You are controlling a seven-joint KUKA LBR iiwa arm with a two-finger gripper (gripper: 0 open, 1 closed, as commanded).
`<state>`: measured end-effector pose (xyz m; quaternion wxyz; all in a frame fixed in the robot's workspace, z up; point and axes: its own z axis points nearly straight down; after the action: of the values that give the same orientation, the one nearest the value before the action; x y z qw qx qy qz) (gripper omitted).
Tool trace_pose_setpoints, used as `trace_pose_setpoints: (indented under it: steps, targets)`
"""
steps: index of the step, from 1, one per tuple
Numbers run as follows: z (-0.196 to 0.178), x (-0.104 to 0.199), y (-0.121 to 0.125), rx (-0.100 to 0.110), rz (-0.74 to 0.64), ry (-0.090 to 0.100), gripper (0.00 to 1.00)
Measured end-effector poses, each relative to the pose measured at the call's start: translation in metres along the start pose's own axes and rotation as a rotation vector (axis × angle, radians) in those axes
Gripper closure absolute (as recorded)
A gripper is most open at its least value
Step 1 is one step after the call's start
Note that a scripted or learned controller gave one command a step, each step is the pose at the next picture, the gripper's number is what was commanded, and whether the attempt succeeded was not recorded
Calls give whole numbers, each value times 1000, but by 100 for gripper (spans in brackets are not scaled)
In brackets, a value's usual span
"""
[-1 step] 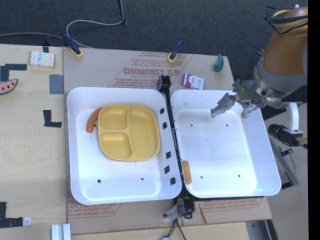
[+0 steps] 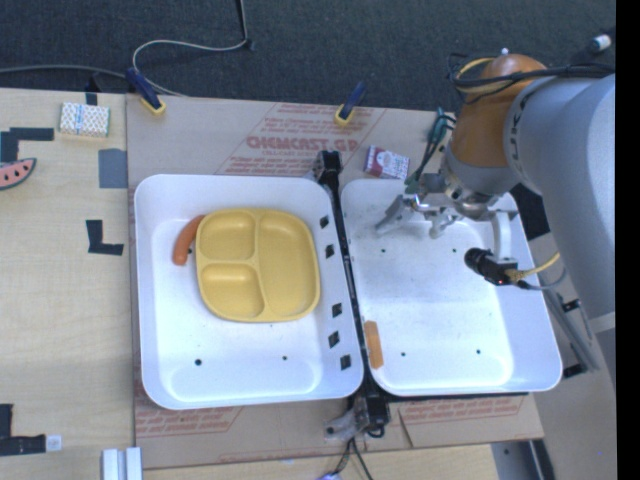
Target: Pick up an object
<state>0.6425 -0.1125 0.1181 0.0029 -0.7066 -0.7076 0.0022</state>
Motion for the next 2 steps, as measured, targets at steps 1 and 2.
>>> trace_pose_setpoints:
  steps: [1,2]
  targets:
    - [-12,0,1,-5,-1,0,100]
    - [-66,91,-72,-6,-3,1,100]
